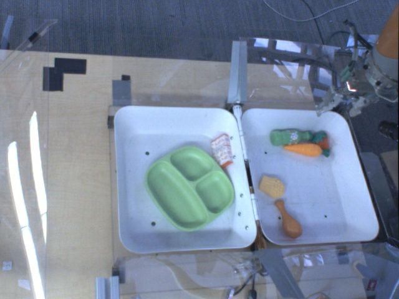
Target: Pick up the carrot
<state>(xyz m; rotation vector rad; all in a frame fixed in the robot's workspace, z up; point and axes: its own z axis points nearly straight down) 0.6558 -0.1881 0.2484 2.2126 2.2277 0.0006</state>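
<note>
Waiting carrot, arm at the far corner

Lying in the right bin [349, 223] near its far edge, the carrot [303, 149] touches a green bottle [294, 136] just behind it. The gripper [340, 101] hangs above the bin's far right corner, apart from the carrot; its fingers are too blurred to tell their state. A cracker [272, 186] and drumstick [287, 220] lie nearer. A green divided plate [189, 187] sits in the left bin [134, 167].

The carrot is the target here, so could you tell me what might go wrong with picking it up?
1. The carrot lies right against a green bottle, so the fingers may catch the bottle instead.
2. The gripper is beyond the right bin at its far corner; descending there could strike the rim.
</note>
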